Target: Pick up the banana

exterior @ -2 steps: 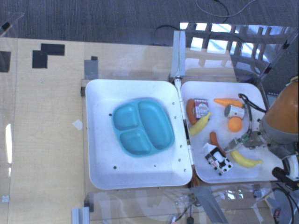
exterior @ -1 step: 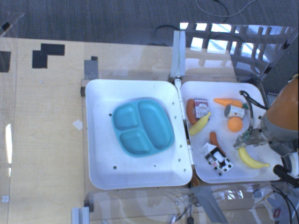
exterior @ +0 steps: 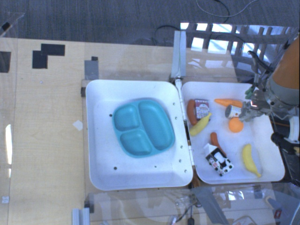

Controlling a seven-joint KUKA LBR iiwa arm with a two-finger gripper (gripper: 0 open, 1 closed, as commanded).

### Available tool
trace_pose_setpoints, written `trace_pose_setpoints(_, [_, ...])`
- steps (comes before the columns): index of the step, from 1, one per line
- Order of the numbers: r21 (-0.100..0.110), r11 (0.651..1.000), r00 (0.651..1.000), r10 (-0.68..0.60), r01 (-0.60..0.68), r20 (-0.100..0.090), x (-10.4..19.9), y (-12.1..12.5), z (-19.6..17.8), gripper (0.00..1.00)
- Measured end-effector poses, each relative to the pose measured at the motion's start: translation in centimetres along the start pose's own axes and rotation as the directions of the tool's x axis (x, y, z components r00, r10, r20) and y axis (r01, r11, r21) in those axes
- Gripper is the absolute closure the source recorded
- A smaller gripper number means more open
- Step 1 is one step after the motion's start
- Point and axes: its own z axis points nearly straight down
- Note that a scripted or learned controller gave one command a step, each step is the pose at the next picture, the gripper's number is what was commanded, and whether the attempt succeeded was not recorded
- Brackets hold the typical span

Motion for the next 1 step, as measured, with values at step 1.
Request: trace_pose_setpoints(1, [0.000,1.000,1.000,0.000,0.000,0.000,0.00,0.00,0.01,0.00])
